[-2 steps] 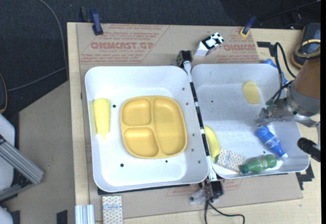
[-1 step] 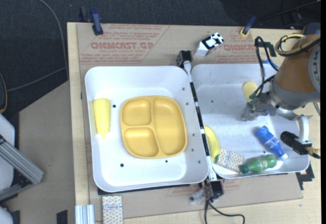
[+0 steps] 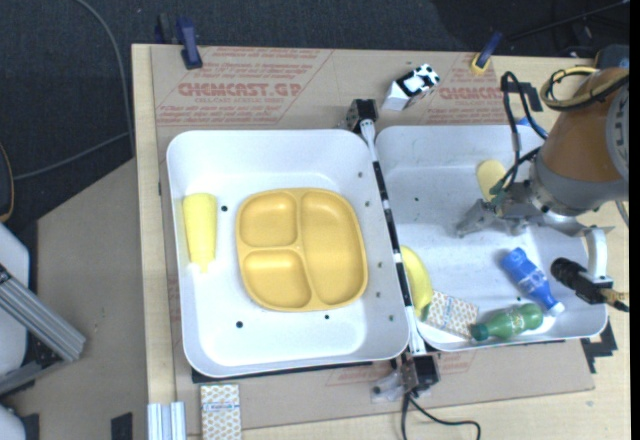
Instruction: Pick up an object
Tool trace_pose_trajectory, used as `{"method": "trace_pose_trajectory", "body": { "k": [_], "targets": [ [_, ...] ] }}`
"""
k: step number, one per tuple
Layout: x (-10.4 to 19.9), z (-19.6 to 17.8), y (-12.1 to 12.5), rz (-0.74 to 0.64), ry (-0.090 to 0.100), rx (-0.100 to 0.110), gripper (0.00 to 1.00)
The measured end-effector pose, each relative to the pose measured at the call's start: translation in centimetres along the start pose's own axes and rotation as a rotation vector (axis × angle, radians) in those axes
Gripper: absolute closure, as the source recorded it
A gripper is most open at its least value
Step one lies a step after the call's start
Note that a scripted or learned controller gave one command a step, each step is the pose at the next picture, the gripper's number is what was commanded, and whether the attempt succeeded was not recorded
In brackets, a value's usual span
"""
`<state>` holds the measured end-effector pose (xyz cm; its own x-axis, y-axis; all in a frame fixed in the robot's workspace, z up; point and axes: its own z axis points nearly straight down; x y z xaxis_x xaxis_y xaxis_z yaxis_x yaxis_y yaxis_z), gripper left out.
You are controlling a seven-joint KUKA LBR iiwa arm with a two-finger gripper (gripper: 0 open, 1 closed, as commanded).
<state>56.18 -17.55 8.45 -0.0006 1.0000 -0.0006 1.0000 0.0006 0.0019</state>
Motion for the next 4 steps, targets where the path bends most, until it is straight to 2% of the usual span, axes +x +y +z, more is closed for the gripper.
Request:
{"method": "trace_pose_trajectory", "body": {
  "k": [1,2,3,4],
  "targets": [
    [-4.8,-5.8,2.4,0.001,-0.002,0.000,0.00],
    [-3.7,0.1,-1.3,0.001,0.002,0.004,0.00],
    [-1.6,0.0,-4.9,0.001,0.002,0.004,0.00],
    [-1.6,-1.0,-4.8,0.002,0.001,0.001,1.00]
  ]
}}
